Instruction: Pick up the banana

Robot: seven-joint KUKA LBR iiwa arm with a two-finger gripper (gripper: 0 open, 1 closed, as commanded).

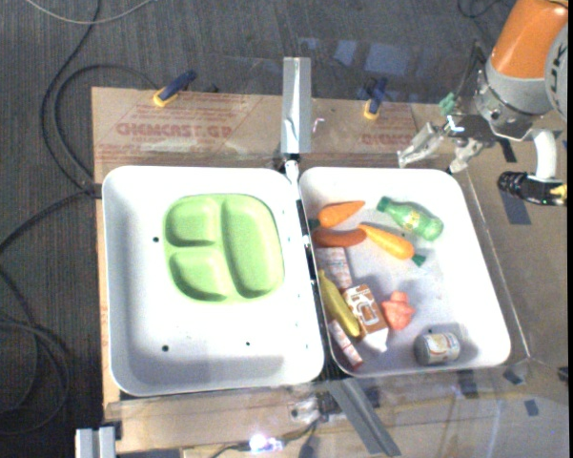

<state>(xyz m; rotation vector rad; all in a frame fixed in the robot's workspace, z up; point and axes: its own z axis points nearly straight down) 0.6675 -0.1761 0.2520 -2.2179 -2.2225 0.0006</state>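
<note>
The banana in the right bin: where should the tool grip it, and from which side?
Probably at the upper half of the banana, coming straight down from above with the fingers closing across its narrow width. It lies flat, running lengthwise near the right bin's left wall, and its lower end is crowded by a small carton. The tool hovers beyond the bin's far rim.
</note>
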